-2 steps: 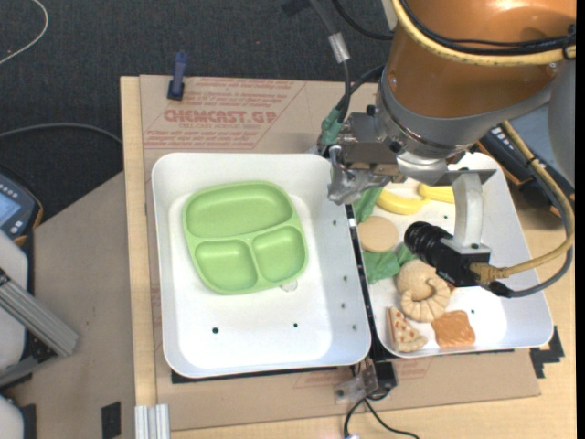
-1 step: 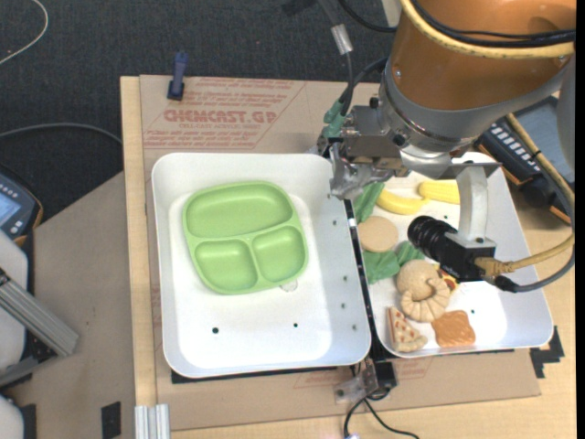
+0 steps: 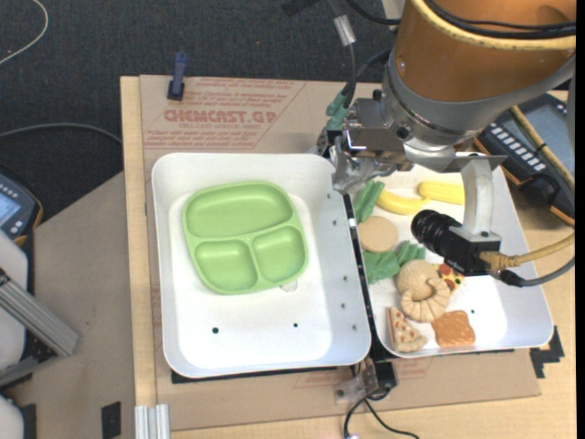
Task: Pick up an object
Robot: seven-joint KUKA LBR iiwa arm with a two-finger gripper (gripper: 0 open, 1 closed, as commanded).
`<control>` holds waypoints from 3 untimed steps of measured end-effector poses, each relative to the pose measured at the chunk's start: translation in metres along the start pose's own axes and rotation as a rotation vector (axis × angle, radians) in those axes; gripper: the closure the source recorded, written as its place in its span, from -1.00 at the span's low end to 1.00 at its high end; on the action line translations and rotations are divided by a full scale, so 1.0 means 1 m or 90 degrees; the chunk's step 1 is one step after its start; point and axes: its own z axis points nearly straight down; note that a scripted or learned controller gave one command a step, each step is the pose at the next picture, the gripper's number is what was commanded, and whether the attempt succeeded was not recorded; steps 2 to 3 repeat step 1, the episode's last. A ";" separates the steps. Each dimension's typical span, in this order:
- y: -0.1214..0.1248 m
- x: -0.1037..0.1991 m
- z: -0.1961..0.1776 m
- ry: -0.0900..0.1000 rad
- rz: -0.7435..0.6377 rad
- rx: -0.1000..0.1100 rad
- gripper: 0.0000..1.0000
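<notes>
The right bin (image 3: pixel 526 323) holds several toy foods: a yellow banana (image 3: pixel 400 202), a second yellow piece (image 3: pixel 442 190), a round tan biscuit (image 3: pixel 377 235), green leafy pieces (image 3: pixel 393 262), a tan croissant (image 3: pixel 421 291), a pizza slice (image 3: pixel 405 329) and an orange toast piece (image 3: pixel 454 329). My gripper (image 3: pixel 352 172) hangs low over the far left corner of that bin, by the wall between the bins, just above a green leaf (image 3: pixel 368 199). The bulky wrist hides much of its lower end. I see nothing held in it.
A light green divided plate (image 3: pixel 244 236) lies in the left bin (image 3: pixel 174 327). A black cylinder and a white bracket on the arm (image 3: pixel 452 231) hang over the middle of the right bin. A blue clip (image 3: pixel 177 76) sits on the cardboard behind the bins.
</notes>
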 end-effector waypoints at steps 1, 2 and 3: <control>-0.009 -0.032 0.126 -0.004 0.005 0.022 1.00; -0.009 -0.032 0.126 -0.004 0.005 0.022 1.00; -0.009 -0.032 0.126 -0.004 0.005 0.022 1.00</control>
